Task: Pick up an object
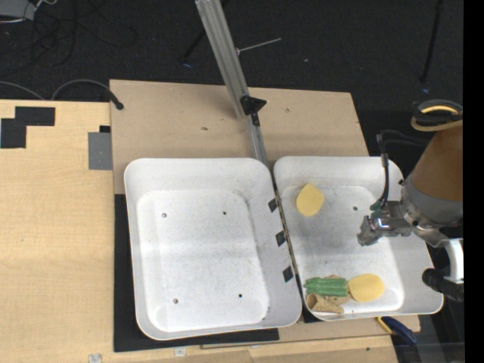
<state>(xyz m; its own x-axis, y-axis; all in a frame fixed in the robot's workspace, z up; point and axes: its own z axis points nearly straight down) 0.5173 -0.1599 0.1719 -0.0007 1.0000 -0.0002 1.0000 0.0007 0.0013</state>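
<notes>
The right bin (pixel 333 171) holds a pale yellow round piece (pixel 309 200) near its upper left. Along its front edge lie a green ridged object (pixel 327 286), a tan object (pixel 327 303) just below it, and a yellow oval piece (pixel 366 287) to their right. My gripper (pixel 368 233) hangs over the right side of this bin, above bare floor, well apart from all of these objects. Nothing shows between its fingers. The arm's orange band (pixel 445 169) rises behind it at the right.
The left bin (pixel 198 248) sits beside the right one, with black clips (pixel 281 237) along the shared rim. A slanted metal rail (pixel 227 59) rises from the back. A wooden table (pixel 45 225) spreads to the left.
</notes>
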